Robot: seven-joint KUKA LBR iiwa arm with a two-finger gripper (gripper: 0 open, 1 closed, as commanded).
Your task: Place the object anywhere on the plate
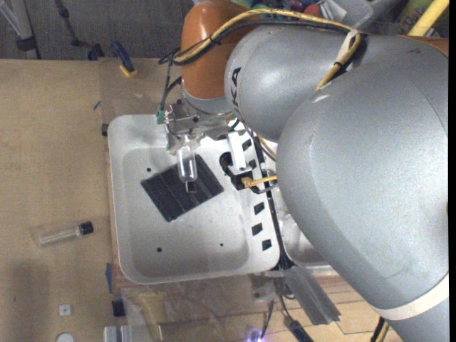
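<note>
While my fingers [188, 171] grip a clear tube [187, 164] just above the dark plate [182, 189] in the white bin [135, 255], only setting down and release remain, I judge.

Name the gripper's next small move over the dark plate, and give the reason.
Probably a short, straight descent. The gripper hangs above the dark ridged plate in the left bin, with what looks like a clear vial at its tip. Lowering first would let a release land on the plate.
</note>
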